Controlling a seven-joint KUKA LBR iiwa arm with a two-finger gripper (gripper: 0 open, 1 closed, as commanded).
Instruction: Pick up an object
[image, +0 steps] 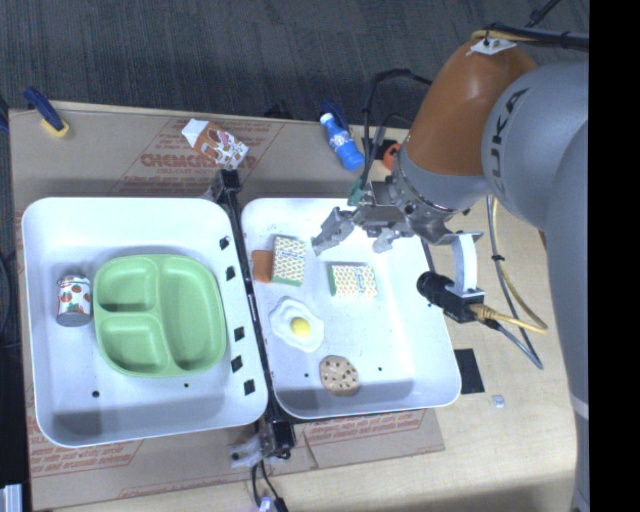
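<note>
End effector (352, 228) spread wide and holding nothing, above the right bin (425, 310) near its back wall, patterned packet (353, 281) just below it, second packet (289, 259) to its left — fried egg (299, 326), cookie (339, 374) nearer the front, green tray (160, 314), small can (73, 298) in the left bin (40, 250)

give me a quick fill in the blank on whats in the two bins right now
1. The green divided plate lies in the ____ bin as the camera sees it.
2. Beside that plate, by the bin's left wall, stands a small ____.
3. In the right bin, the fried egg lies between a patterned packet and a ____ nearer the front rim.
4. The pincer hangs over the ____ bin.

Missing words: left; can; cookie; right
</note>
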